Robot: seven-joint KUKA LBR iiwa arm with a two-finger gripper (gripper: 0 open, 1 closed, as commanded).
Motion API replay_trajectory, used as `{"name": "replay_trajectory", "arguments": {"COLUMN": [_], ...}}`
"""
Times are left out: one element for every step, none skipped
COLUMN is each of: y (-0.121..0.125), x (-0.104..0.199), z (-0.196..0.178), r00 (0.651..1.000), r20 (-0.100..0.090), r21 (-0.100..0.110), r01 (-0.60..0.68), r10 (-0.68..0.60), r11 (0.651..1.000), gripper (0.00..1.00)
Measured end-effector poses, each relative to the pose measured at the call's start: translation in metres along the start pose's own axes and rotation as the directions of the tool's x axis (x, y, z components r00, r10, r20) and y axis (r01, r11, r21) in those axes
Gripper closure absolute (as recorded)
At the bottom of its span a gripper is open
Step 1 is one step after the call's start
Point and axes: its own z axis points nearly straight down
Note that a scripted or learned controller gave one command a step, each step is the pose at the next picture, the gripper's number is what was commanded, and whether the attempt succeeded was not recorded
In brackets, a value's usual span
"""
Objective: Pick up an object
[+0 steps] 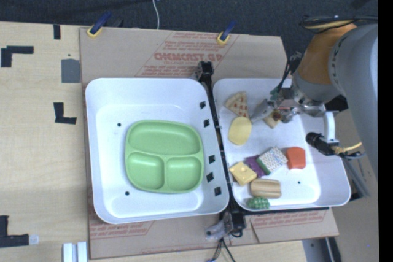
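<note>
Gripper (274,108): you are looking at it hanging low over the upper part of the right bin (325,193); I cannot tell from here how it is set.
Small tan piece (272,121): it is lying right at the tool's tip, touching or nearly so; you cannot see whether it is gripped.
Waffle wedge (237,104): it is sitting just to the tool's left, near the divider between the bins.
Yellow lemon-shaped piece (240,131): it is resting below and to the left of the tool, close under the wedge.
Red-orange block (296,157): it is lying below the tool, a little to its right.
Patterned block (272,160): it is sitting below the tool, beside the red-orange block.
Yellow cheese-like cube (243,173): farther down and left of the tool.
Bread-roll piece (265,188): farther still, near the bin's lower edge.
Green plate (164,155): you are seeing it well away to the tool's left, lying in the left bin (98,132).
</note>
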Motion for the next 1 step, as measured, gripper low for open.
{"name": "replay_trajectory", "arguments": {"y": [0.0418], "x": [-0.048], "z": [-0.039], "r00": [1.0], "r20": [0.003], "r21": [-0.001], "r01": [-0.004], "r10": [0.004], "r11": [1.0], "gripper": [0.0]}}
